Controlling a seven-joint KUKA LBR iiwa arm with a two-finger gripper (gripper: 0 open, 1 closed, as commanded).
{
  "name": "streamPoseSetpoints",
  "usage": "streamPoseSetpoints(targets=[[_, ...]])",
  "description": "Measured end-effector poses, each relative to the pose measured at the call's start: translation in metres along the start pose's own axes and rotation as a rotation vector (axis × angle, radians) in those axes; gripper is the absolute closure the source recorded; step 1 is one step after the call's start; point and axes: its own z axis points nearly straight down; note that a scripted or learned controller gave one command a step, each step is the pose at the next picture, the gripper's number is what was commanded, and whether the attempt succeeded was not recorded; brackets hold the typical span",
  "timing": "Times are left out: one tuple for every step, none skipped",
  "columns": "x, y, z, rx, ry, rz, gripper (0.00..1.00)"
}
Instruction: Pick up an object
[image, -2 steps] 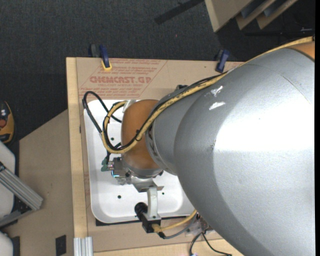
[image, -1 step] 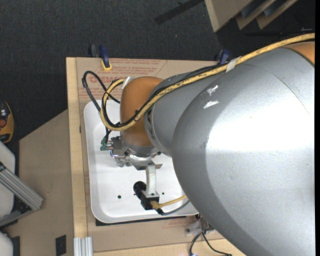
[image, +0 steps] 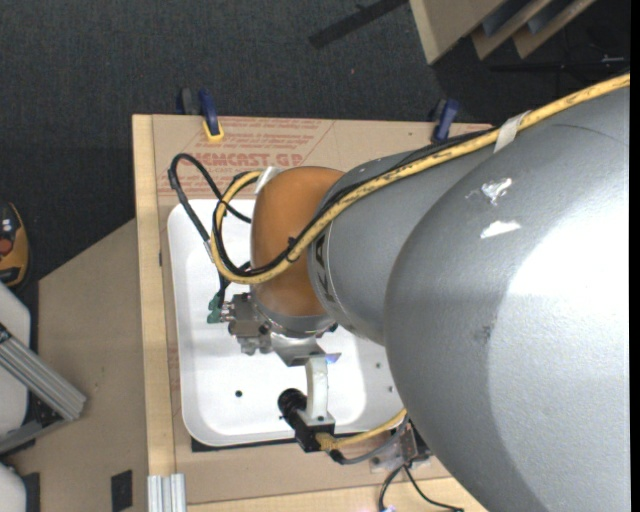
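My gripper hangs low over the middle of the left white bin, seen from above below the orange band. The wrist body hides whatever lies directly under it. A small blue-purple scrap peeks out at the wrist's right edge; I cannot tell what it is. A tiny dark speck sits on the bin floor toward the near left. No object shows in the gripper's hold.
The grey arm covers the right half of the view. Black and yellow cables loop over the bin's far left. A white bracket with a black connector hangs by the bin's near rim. The wooden bench surrounds the bin.
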Motion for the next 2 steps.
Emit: streamPoseSetpoints(targets=[[0.000, 0.053, -0.116, -0.020, 0.004, 0.001, 1.00], [-0.001, -0.002, -0.071, 0.005, -0.003, 0.002, 1.00]])
